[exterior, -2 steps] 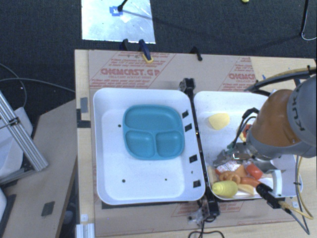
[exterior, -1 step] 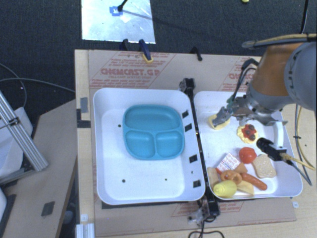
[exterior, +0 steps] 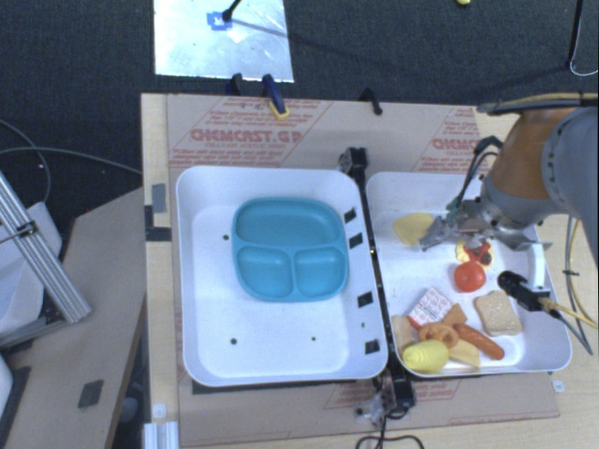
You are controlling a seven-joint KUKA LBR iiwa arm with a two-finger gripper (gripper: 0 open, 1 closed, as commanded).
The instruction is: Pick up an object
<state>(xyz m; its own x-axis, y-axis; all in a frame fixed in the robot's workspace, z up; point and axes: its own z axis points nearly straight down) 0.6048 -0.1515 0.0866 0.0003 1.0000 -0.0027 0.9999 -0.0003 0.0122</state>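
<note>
Low over the right bin, tool beside the yellow piece — no grasp confirmed.

Largest first: surface [exterior: 234,124] is a cardboard-like sheet with red print, carrying two shallow white bins side by side. Left bin [exterior: 211,335], glossy moulded plastic, holds a blue divided tray [exterior: 285,249], smooth, three compartments, sitting flat near centre. Right bin [exterior: 543,349] holds the pick candidates, mostly crowded toward the near corner, likely where they slid. Arm [exterior: 538,171] reaches in from the right, tool [exterior: 447,227] angled down toward a pale yellow rounded piece [exterior: 412,227]; how far it is parted I cannot tell. Just near: red tomato-like ball [exterior: 470,276], bread slice [exterior: 496,311], orange sausage shape [exterior: 479,341], yellow lumpy item [exterior: 426,355].
</note>
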